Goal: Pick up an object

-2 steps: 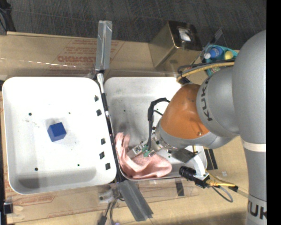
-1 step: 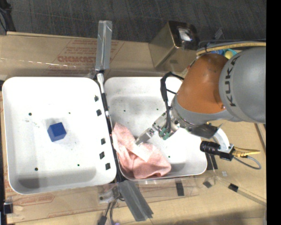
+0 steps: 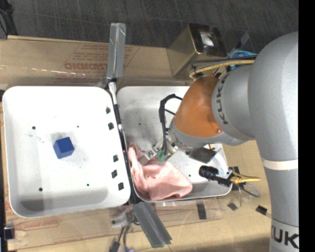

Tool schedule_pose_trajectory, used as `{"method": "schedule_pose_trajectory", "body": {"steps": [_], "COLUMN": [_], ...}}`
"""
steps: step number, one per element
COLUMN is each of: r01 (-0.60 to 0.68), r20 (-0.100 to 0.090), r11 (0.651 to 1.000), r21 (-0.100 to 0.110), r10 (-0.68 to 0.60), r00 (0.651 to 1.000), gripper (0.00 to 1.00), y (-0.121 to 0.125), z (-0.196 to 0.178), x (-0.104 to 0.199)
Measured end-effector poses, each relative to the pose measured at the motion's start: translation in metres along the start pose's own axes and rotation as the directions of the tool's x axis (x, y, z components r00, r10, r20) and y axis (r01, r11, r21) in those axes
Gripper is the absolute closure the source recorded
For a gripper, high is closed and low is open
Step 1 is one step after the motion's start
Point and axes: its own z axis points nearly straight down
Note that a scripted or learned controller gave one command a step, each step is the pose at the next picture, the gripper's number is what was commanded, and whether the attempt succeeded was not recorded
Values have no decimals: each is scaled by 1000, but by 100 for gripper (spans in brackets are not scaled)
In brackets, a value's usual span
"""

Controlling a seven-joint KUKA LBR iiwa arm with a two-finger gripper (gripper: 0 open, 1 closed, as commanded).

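As the gripper [image 3: 160, 154] hung over the upper edge of the pink cloth [image 3: 158, 178], I could not tell how it was set. The cloth lay bunched in the right bin [image 3: 142, 101], against the divider; soft and light, best pinched at a raised fold.

End effector [image 3: 161, 154] touches pink cloth [image 3: 158, 178] in right bin [image 3: 142, 101].

You can't see much of the right bin [image 3: 142, 109]; the arm [image 3: 252, 104] covers it. The hand [image 3: 160, 154] is too small to read, and the pink cloth [image 3: 160, 180] hides the floor beneath.
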Motion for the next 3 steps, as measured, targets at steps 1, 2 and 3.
{"method": "schedule_pose_trajectory", "body": {"steps": [1,2,3], "r01": [4,4,8], "r20": [-1,-1,-1], "r11": [1000,1000,1000], "r21": [1,1,1], "r10": [-4,-4,-8], "r00": [1000,1000,1000], "gripper": [100,0,100], "y": [0,0,1], "z": [-10,-10,-19], "x": [0,0,0]}}
